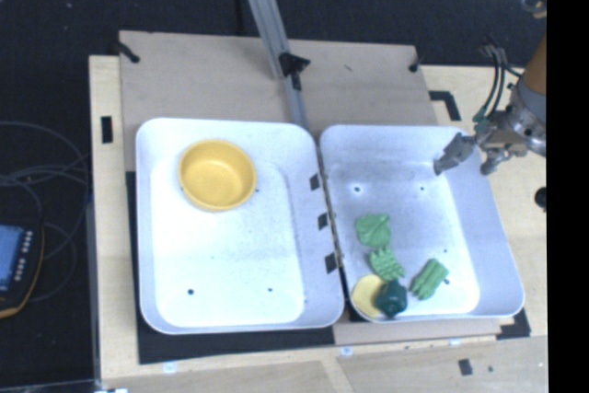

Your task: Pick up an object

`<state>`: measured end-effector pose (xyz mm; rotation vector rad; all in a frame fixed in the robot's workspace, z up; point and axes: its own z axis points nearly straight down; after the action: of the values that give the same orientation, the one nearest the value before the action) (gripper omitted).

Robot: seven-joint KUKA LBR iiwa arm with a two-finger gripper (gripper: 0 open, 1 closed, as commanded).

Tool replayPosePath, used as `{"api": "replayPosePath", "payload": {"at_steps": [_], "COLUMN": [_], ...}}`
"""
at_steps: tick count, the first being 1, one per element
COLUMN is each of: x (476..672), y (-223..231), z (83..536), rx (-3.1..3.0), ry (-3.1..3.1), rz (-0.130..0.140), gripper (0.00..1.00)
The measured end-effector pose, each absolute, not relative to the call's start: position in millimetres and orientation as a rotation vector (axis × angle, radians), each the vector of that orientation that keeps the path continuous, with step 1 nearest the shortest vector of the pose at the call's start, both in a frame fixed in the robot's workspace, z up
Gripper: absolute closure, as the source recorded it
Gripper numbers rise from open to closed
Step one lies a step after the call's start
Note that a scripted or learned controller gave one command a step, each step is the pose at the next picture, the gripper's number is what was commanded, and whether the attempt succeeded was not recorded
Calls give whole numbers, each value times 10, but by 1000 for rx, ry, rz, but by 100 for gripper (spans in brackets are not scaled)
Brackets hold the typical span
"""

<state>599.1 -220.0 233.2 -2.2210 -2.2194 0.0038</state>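
My gripper (pixel 471 159) hangs at the upper right edge of the right bin (pixel 405 152), its two fingers spread apart with nothing between them. Well below it, near the bin's front, lie several small objects: a light green piece (pixel 373 228), a green ridged piece (pixel 386 264), another green ridged piece (pixel 428 278), a small yellow disc (pixel 367 293) and a dark teal lump (pixel 393 299) resting on the disc's edge. A yellow bowl (pixel 217 175) sits in the upper left of the left bin (pixel 230 290).
A grey metal post (pixel 267 14) slants down from the top to the gap between the bins. Cables hang by the arm's wrist (pixel 525 115) at the right. A handheld device (pixel 14 262) lies off the bench at the far left.
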Motion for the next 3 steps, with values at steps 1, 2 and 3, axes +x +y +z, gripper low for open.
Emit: {"api": "replayPosePath", "payload": {"at_steps": [1, 2, 3], "x": [6065, 6012, 6031], "y": [-2247, -2264, -2268], "z": [1769, 1150, 1291], "rx": [-2220, -2220, -2224], "ry": [-2218, -2218, -2222], "rz": [5, 5, -2], "gripper": [0, 0, 100]}}
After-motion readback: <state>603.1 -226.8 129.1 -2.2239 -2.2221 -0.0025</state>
